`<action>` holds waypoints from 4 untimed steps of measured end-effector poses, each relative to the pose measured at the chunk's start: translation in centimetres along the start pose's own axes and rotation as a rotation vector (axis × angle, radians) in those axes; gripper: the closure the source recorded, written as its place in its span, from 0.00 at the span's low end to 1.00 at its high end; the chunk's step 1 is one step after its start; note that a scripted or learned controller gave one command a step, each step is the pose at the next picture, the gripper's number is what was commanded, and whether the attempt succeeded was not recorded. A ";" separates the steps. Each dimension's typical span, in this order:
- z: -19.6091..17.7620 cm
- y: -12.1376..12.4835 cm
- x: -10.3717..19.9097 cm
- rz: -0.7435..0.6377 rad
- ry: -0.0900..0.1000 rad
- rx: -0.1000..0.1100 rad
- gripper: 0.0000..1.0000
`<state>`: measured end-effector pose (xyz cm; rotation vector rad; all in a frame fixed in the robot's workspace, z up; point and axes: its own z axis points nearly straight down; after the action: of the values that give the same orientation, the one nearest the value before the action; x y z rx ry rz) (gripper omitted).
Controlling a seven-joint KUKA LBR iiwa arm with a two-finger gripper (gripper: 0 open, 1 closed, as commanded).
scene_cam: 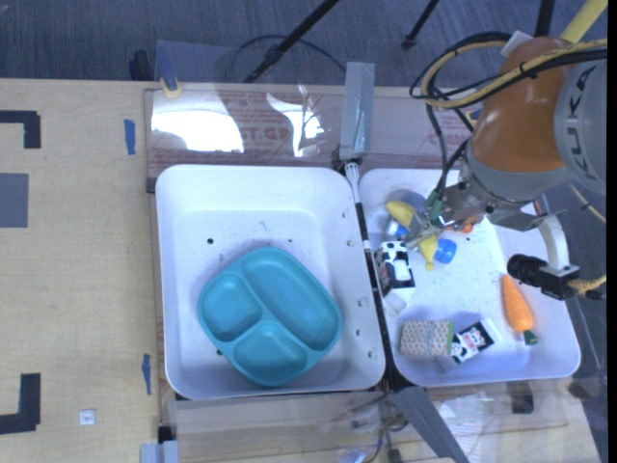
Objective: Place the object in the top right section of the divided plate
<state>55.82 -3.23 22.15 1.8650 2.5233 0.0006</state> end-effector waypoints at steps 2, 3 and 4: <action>10.6 -3.6 15.3 -0.423 0.004 0.002 1.00; 10.5 -3.5 15.2 -0.421 0.002 -0.001 0.00; 11.4 0.8 14.8 -0.811 -0.011 -0.018 0.00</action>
<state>52.24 11.09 10.69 0.7138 3.0361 0.0112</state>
